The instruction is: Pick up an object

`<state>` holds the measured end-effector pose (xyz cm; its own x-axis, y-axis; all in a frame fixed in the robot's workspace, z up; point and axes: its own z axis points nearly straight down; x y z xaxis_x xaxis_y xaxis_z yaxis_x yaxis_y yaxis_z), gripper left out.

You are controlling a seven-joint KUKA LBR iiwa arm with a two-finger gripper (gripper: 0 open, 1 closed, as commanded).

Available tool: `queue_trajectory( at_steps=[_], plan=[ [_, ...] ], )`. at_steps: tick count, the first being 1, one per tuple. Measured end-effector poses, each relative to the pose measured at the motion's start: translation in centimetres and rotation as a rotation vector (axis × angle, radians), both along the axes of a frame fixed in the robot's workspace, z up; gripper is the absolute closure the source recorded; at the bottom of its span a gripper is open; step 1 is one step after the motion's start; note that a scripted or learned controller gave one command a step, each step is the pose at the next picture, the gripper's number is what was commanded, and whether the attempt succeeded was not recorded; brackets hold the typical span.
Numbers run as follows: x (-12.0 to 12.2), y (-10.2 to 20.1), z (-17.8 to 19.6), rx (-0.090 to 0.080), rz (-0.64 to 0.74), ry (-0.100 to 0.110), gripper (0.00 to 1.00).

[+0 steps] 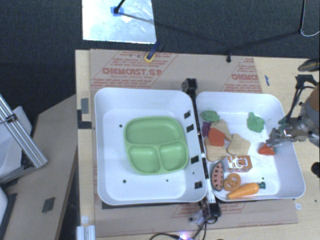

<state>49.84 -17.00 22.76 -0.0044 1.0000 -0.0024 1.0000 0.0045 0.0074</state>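
Dark blue-grey carpet surrounds a pale wooden bench [60, 134] that carries two shallow white bins on printed cardboard. At the lower right of the frame, along the near wall of the right-hand white bin [292, 171], lie an orange plastic toy carrot [243, 189], a brown pretzel-shaped toy [231, 181] and a toy watermelon slice [217, 174]. Just beyond them sit a small orange and white toy carton [238, 162], a tan toy bread slice [238, 144] and an orange wedge-shaped toy [216, 136]. At the right edge of that bin, the two-finger gripper [272, 143] hangs low over a small red and orange toy [266, 150]; whether its fingers are parted or closed cannot be told, and the toy seems to rest on the bin floor. Further back are a bright green leafy toy [255, 122] and a dark green broccoli-like toy [209, 116]. In the middle of the frame, the left-hand white bin [107, 109] holds a pale green divided plastic plate [154, 144]. At the upper left lies a shiny silver sheet [118, 14].

Risk, as a judgement: the red toy is small and close to the bin wall, so the gripper may pinch only its tip, letting it squirt aside or drop on lifting
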Motion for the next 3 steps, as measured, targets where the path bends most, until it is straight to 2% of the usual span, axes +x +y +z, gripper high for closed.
queue_trajectory(
  at_steps=[1, 2, 3],
  plan=[
    [4.1, 4.4, -0.7, 0.002, 0.005, 0.002, 1.0],
    [7.6, 7.5, -1.2, 0.003, 0.004, 0.003, 1.0],
    [11.7, 10.3, 0.4, 0.002, 0.004, 0.001, 1.0]
  ],
)
